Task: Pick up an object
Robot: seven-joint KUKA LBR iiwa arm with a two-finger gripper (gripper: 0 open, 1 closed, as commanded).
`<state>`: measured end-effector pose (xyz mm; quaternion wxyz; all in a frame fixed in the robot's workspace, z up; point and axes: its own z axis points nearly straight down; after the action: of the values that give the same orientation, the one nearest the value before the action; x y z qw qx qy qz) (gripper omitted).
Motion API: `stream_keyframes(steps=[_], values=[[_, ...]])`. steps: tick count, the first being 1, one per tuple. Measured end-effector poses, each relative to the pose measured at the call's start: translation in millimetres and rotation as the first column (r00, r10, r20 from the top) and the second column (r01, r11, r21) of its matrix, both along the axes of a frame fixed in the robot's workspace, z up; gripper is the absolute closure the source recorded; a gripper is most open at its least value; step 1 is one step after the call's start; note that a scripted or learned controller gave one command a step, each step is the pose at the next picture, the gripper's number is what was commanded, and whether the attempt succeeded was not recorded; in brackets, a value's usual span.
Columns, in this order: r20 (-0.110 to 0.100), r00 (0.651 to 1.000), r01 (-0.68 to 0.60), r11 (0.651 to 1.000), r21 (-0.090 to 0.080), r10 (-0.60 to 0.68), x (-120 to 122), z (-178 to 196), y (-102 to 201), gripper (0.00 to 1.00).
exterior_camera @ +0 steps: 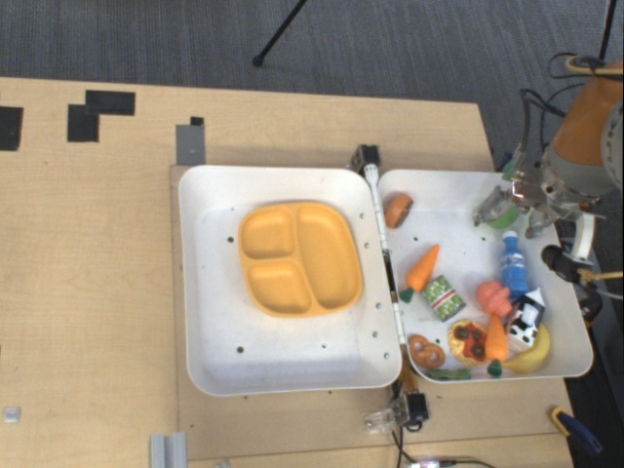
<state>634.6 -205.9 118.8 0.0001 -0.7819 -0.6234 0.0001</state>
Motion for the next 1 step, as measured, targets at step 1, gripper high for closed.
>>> stream_keyframes(steps=[1], values=[[0.004, 0.962, -0.274, 0.962, -0.002, 0.274, -32.9, -33.0, 12.2, 0.00]])
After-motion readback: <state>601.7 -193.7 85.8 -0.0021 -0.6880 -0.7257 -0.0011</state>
